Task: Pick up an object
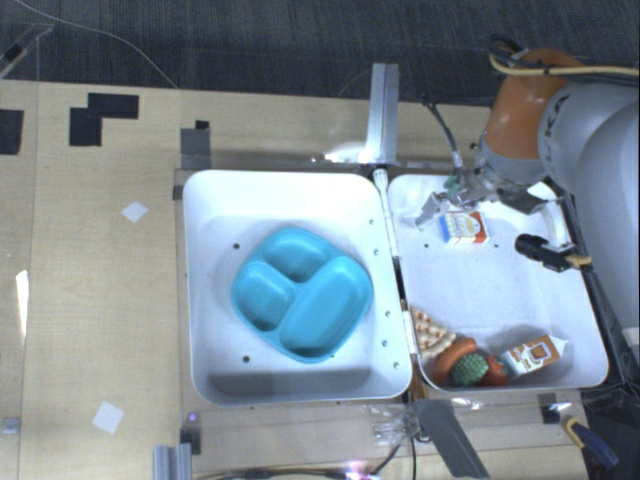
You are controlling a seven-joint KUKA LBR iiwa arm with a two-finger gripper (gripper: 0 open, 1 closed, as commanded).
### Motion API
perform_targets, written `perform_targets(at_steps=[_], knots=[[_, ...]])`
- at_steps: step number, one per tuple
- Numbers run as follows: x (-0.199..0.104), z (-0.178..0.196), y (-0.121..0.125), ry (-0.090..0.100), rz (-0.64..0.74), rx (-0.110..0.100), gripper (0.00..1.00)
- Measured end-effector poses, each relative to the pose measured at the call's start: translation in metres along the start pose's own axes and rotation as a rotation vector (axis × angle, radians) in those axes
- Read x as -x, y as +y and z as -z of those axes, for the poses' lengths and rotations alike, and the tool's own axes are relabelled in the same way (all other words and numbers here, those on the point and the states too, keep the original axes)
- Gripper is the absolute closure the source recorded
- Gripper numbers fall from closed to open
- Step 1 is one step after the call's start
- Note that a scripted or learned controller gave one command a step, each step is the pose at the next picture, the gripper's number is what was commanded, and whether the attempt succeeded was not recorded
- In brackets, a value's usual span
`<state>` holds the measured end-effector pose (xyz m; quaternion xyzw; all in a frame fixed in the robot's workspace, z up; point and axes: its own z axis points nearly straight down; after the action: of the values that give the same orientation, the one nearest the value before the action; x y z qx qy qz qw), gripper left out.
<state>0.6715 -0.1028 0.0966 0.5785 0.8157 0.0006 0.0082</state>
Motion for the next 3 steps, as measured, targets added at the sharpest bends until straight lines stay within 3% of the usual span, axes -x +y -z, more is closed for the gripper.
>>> perform_targets(at_steps=[1, 2, 3], knots=[[-0.003, 0.000, -0.002, -0.005, -0.003, 0.006, 0.00], [0.000, 0.000, 0.001, 0.001, 0.011, -0.004, 0.00], [-0.022, 0.035, -0.031, 0.010, 0.111, -0.003, 0.00]])
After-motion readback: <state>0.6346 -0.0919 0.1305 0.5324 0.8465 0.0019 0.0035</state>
